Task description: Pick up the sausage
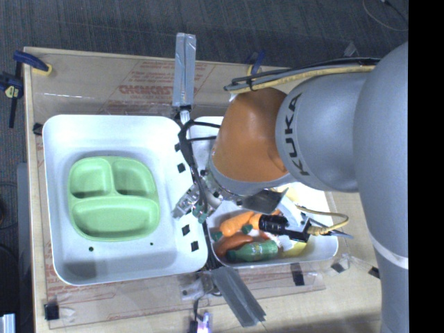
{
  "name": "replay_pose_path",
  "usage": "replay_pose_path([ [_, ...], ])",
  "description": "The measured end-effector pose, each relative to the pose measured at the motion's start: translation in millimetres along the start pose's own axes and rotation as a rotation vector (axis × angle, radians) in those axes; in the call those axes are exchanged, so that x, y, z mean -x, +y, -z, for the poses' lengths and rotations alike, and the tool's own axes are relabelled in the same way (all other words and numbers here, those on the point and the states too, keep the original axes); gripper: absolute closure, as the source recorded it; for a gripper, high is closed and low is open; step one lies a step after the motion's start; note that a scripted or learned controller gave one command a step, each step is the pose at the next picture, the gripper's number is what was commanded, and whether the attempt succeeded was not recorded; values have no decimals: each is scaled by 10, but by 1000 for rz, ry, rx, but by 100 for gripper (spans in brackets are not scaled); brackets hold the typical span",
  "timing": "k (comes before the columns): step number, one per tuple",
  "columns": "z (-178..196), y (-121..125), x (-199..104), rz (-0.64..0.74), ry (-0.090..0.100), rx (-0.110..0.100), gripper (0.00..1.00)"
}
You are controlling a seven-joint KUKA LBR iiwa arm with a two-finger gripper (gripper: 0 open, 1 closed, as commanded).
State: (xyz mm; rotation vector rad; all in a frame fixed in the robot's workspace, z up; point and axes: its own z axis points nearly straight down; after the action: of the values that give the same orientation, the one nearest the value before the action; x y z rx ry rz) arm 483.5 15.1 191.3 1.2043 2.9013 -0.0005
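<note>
When reaching into the right bin (327, 252) at lower middle, aim only for the sausage (233, 242). Cannot tell whether gripper (197, 205) open or closed.

"KUKA" in black capitals on grey arm (326, 141) link, reading vertically, at 3 o'clock from orange band (250, 141). Faint red print on bench (139, 82) at 12 o'clock of left bin (55, 186): illegible.
</note>
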Motion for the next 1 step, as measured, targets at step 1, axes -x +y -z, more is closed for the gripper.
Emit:
replay_pose_path([
  [1, 0, 452, -553, -252, 0, 0, 100],
])
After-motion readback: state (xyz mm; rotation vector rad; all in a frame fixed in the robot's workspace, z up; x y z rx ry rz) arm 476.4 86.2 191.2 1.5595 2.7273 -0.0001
